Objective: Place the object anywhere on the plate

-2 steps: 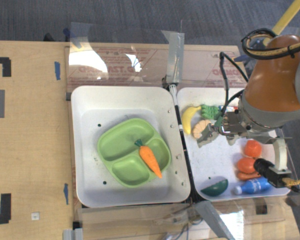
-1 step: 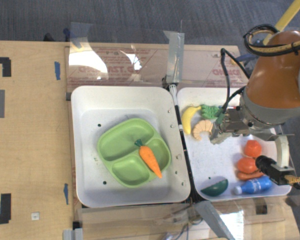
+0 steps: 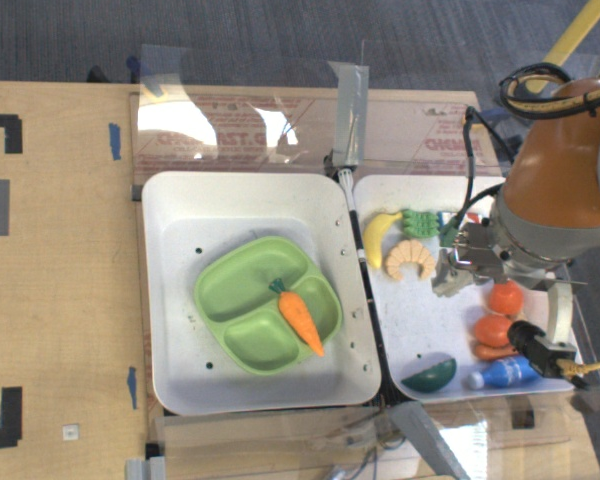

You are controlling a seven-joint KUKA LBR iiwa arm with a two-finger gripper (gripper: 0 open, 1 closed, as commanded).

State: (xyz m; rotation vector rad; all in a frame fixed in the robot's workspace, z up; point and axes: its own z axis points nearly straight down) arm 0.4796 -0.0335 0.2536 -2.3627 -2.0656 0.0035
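On the green plate lies one carrot, slanted across the ridge between its compartments, leaf end toward the plate's middle and tip toward the plate's right edge. Judging from that alone, the placing looks done: the carrot rests on the plate and nothing grips it. What may be left is only for me to draw clear, or to fetch another piece if the task wants more. One plate sits in the left bin, near its centre. Right of the plate, past the divider, the right bin holds the rest: one banana, one croissant just beside it, one green leafy piece above the croissant, two orange-red round things lower down, one blue bottle at the near edge, and one dark green piece at the near corner closest to the plate. My gripper hangs over that right bin, well apart from the plate, just right of the croissant. Whether my jaws are spread or pressed together I cannot tell from this angle; I see nothing pinched between them.
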